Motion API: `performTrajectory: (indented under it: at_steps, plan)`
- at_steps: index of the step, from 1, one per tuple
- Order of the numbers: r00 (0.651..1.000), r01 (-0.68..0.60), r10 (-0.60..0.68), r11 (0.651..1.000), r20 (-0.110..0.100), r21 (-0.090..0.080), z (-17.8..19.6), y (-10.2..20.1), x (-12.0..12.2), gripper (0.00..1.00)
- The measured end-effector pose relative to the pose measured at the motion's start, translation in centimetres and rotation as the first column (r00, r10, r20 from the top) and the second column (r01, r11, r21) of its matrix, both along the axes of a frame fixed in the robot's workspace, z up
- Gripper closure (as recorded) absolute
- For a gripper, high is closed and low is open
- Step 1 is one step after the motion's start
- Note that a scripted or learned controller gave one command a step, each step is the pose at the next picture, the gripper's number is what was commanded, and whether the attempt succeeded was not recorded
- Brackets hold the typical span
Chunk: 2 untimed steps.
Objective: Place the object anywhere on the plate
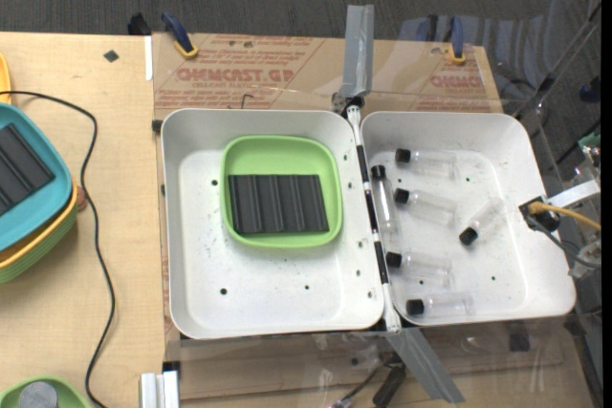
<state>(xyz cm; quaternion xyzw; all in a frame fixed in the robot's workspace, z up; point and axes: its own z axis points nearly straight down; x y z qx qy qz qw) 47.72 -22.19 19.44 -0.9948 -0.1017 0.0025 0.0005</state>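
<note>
Two shallow white bins sit side by side on a pale wooden counter (76, 91), seen from above at a slant. The left bin (191, 282) holds a green plate (282, 145), square with rounded corners, lying near the bin's middle. A dark ribbed mat (277, 204) covers the plate's floor, and nothing else rests on it.

The right bin (516, 282) holds the objects to choose from: six clear vials with black caps, all lying on their sides. One vial (426, 162) lies near the far wall and a second (430, 204) just below it. A third (480, 225) lies tilted toward the right. A fourth (426, 265) and a fifth (449, 304) lie near the front. A sixth (381, 205) lies along the wall next to the left bin.

Whether the claw is released or clenched cannot be told.

Judging by this, the task has hardly begun. No vial is lifted, and every vial is well apart from the plate. Picking one, carrying it across the divide and setting it down are all left to do.
</note>
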Motion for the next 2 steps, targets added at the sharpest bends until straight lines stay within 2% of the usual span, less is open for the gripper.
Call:
performTrajectory:
  at_steps: [2]
  plan:
    - [1.0, 0.0, 0.0, 1.0, 0.0, 0.0, 0.0, 0.0, 0.0, 0.0]
